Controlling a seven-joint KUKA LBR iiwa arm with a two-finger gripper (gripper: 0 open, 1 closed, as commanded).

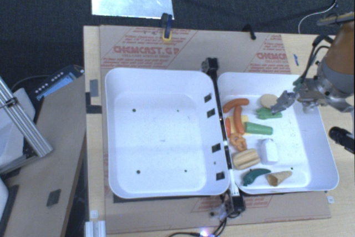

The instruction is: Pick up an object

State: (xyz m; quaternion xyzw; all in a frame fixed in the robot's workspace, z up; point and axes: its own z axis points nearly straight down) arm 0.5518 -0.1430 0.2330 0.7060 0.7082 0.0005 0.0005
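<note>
The right bin (316, 136) holds several toy foods. Among them are a red-orange sausage (236, 104), a tan round piece (268, 100), a small green piece (268, 114), a green cylinder (258, 129) and a white block (269, 150). A tan bread roll (246, 159), a dark teal piece (255, 176) and a cone (279, 177) lie toward the front. My gripper (283, 102) hangs over the bin's back right part, slanting down to the left. Its tip is just right of the tan piece and just above the small green piece. I see nothing held in it.
The left bin (119, 136) sits beside the right one, with a black hinge strip (219, 119) between them. Orange carrot-like pieces (238, 133) lie along the right bin's left wall. A yellow-blue clamp (166, 28) stands behind the bins.
</note>
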